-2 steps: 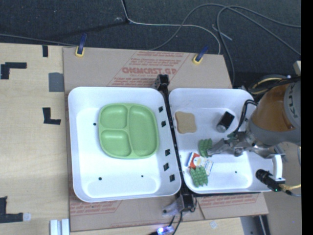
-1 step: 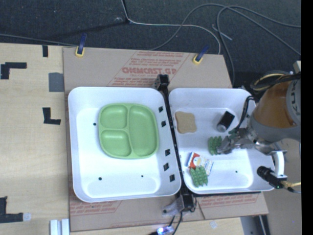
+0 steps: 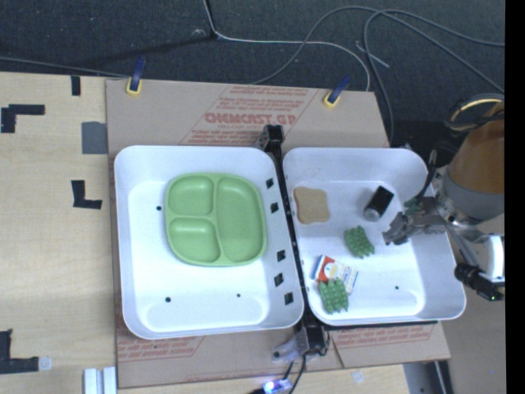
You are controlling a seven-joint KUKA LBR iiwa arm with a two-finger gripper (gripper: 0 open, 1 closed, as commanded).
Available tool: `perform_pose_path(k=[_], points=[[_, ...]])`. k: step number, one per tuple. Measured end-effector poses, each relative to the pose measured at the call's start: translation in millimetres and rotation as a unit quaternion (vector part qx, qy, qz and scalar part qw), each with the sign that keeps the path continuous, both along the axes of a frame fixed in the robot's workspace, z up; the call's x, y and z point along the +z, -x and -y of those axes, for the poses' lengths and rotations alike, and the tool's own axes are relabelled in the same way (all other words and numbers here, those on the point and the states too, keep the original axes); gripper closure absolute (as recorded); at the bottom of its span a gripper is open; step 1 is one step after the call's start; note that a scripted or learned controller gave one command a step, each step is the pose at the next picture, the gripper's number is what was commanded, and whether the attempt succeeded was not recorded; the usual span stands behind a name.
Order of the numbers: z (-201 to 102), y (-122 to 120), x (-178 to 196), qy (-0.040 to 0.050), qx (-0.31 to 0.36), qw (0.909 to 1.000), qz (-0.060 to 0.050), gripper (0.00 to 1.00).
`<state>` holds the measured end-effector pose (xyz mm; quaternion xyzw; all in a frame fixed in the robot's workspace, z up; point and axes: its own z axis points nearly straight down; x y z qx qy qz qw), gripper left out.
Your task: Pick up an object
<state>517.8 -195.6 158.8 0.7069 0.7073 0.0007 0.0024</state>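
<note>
Pincer (image 3: 399, 230) sits low over the right bin (image 3: 410, 167), near its right wall; fingers too small and dark to read, cannot tell if spread or pressed together, nothing visibly between them. Right bin contents: black cylinder (image 3: 378, 202) just left of the pincer, tan flat sponge-like square (image 3: 312, 204) by the divider, green knobbly piece (image 3: 358, 241) mid-bin, small red-white packet (image 3: 334, 272) with unreadable print, second green knobbly piece (image 3: 333, 296) touching it below. Left bin (image 3: 135, 245) holds a green three-compartment plate (image 3: 216, 219). Cardboard sheet (image 3: 246, 113) under the bins on the bench (image 3: 49, 220) carries red print, roughly "CHEMCAST GP", smaller lines illegible.
</note>
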Motion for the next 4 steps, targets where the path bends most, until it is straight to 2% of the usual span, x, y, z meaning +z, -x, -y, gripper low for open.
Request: perform_pose_path(k=[1, 2, 3, 4], points=[[0.2, -1.4, 50.5, -0.0002, 0.000, 1.0000, 0.000, 1.00], [-43.8, -21.8, 43.4, -0.0019, 0.002, 1.0000, -0.002, 1.00], [-97.7, -38.2, 55.7, -0.0023, 0.003, 1.0000, -0.002, 1.00], [-144.2, -58.4, 46.8, -0.0018, 0.003, 1.0000, -0.003, 1.00]])
